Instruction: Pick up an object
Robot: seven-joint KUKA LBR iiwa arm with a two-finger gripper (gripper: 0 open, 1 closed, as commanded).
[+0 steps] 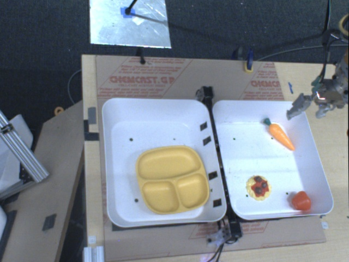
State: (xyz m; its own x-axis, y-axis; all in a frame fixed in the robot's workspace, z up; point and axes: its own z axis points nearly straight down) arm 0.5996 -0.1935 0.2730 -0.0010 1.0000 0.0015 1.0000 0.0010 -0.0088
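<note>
My tool (pixel 312 103) hangs spread and holding nothing over the right bin's (pixel 240 146) far right corner. The carrot (pixel 281 135) lies just below it near the rim (pixel 322 162); I judge a descent here could strike that wall or nudge the carrot aside.

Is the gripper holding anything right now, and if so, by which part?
Nothing is held. The gripper hangs open over the right bin's far edge, with nothing between its fingers. The carrot, tart and tomato lie in the bin.
</note>
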